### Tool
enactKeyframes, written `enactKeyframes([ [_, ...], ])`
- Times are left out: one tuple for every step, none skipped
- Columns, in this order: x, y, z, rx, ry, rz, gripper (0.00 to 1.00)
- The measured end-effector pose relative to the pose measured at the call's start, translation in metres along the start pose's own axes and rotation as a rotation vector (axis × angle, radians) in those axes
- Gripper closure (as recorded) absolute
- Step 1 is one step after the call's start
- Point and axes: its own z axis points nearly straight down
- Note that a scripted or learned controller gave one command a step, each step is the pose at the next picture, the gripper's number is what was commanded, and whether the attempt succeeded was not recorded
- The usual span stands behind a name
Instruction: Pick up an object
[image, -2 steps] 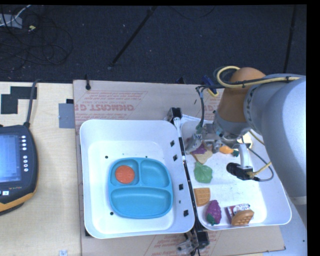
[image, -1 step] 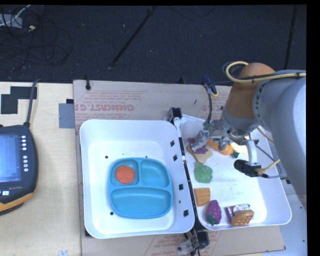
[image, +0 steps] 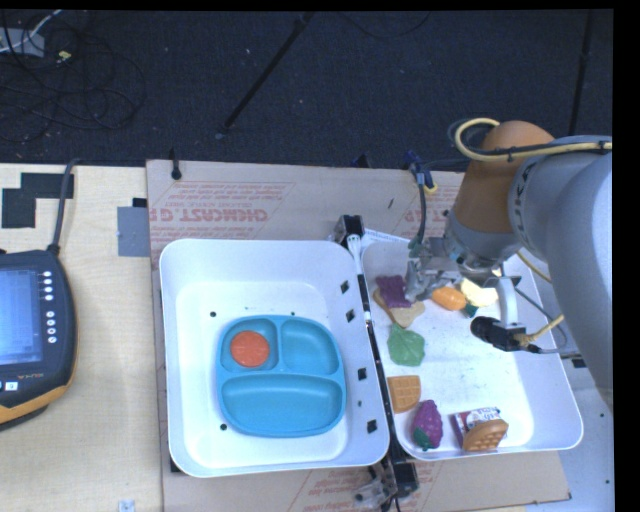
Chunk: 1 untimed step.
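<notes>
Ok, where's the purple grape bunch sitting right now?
In the camera view, the purple grape bunch lies near the front edge of the right bin, just below the orange cracker and left of the waffle.

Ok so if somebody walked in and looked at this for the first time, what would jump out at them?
Probably the bright blue divided tray in the left bin, with an orange-red round piece in its upper left compartment. Next, the grey arm with its orange band reaching down to the far end of the right bin, over a scatter of toy food.
</notes>
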Motion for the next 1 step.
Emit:
enactKeyframes([
  [-0.0277, -0.0684, 0.0006, 0.004, 0.0, 0.005, 1.0],
])
